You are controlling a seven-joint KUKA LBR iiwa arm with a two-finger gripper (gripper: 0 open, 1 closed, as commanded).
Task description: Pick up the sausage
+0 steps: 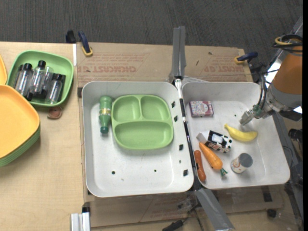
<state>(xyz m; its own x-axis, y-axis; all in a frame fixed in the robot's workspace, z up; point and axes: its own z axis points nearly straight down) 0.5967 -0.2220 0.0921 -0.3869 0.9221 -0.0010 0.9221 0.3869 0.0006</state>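
- Gripper (246,118): at the right of the frame, above the right bin (269,93), its tip just above the upper left end of the banana (242,133). No object is seen between its fingers. The view is too small to tell how the fingers stand.
- Sausage (199,166): a slim reddish-brown piece lying along the left wall of the right bin, lower centre of the frame, just left of the carrot (211,156) and well apart from the gripper.
- Right bin, other contents: a black-and-white cow toy (220,141) touching the carrot's upper end; a small can (241,162) on its side toward the lower right; a pink box (201,109) at the upper left of the bin.
- Left bin (96,177): a green divided plate (142,121) in its upper half, with a green bottle (105,113) lying just beside the plate's left edge.
- Bench, upper left of the frame: a green tray (19,59) holding several small dark-capped bottles (38,83); below it, a stack of orange plates (17,124) at the left edge.
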